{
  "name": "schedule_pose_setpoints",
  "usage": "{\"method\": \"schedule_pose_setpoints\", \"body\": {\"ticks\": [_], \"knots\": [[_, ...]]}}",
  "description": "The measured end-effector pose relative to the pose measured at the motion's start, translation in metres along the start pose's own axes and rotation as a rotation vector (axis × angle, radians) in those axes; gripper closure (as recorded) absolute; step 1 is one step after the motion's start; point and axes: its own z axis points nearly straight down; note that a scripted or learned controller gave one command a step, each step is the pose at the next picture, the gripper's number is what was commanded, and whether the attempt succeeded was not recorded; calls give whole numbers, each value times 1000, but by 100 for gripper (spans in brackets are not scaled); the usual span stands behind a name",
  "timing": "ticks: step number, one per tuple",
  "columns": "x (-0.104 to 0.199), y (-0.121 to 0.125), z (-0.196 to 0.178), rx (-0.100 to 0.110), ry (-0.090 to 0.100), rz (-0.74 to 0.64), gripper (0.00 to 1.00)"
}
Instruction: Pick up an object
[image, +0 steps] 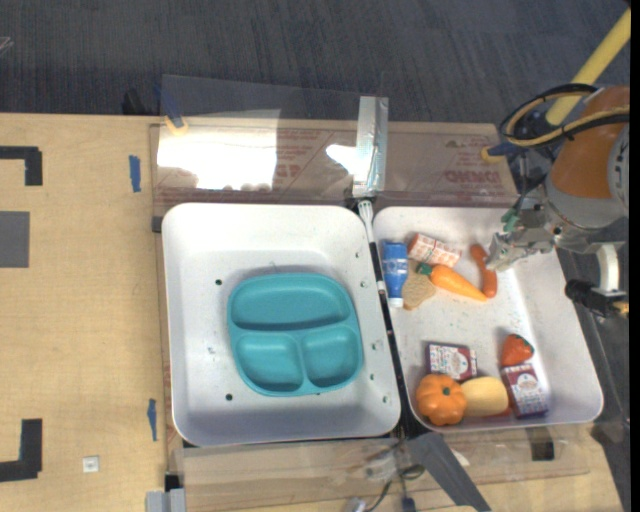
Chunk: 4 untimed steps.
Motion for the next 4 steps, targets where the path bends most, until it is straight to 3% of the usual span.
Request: {"method": "schedule_pose_setpoints", "body": {"ticks": [1,2,3,4], "knots": [[0,0,1,1,0,0,0],[-7,32,25,12,18,8,0],[52,11,26,-7,0,-52,0],[51,13,17,-10,-2,-52,100]]}}
